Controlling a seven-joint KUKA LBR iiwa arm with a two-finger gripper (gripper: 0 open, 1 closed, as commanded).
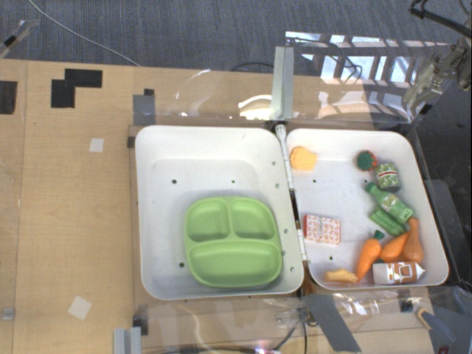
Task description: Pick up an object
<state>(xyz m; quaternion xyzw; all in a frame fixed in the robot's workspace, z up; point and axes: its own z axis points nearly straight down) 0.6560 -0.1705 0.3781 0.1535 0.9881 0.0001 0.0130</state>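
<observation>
grey fingers (430,87) hang above the right bin's (346,205) far corner, touching nothing; their spread is unclear.

A matt green plastic divided plate (233,242) sits in a smooth white plastic bin (158,198) on a pale wood-grain worktop (66,220).

Green tray (233,240) — orange carrots (368,257) — white bins (158,153).
</observation>
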